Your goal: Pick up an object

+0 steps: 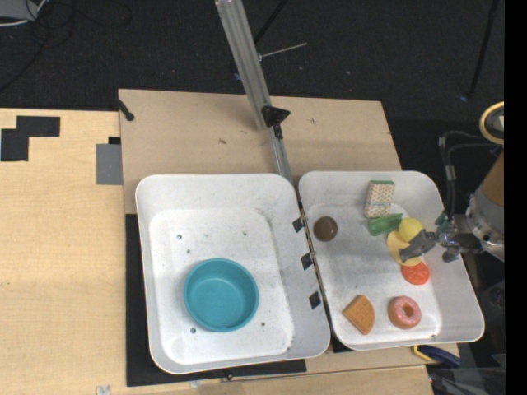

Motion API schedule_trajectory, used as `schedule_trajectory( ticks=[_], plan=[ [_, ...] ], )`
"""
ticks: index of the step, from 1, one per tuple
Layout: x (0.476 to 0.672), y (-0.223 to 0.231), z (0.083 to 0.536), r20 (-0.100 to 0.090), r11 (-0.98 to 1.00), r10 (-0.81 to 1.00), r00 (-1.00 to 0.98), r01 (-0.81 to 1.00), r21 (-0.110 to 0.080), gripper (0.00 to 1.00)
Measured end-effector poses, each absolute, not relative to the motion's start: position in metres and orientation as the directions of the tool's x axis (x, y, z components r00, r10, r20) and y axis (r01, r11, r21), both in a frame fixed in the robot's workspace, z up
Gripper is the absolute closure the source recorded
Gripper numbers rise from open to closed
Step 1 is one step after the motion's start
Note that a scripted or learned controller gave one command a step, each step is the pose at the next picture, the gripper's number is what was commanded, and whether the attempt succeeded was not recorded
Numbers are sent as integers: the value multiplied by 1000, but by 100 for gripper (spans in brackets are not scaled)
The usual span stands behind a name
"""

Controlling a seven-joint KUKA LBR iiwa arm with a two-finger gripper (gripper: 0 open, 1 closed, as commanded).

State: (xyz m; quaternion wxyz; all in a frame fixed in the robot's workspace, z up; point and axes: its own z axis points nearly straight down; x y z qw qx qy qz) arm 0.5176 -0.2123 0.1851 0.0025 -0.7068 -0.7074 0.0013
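The right bin holds several small toys. A yellow toy lies near its right side, with a green piece and a green-and-white box just behind it and a red piece just in front. My gripper reaches in over the bin's right wall and sits right against the yellow toy, low over the bin. Whether it grips the toy is unclear. A brown ball, an orange waffle and a pink donut lie apart from it.
The left bin holds a blue bowl near its front. A slanted metal rail rises behind the bins. Black clips sit on the wall between the bins. The arm's wrist stands at the right bin's edge.
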Motion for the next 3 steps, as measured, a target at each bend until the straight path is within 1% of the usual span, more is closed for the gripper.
schedule_trajectory(
  ticks=[1,2,3],
  plan=[
    [523,-219,131,1,0,1000,0,1000,-5,0],
    [524,-219,91,-1,0,1000,0,1000,0,0],
    [524,-220,103,-2,-1,1000,1,1000,3,100]
  ],
)
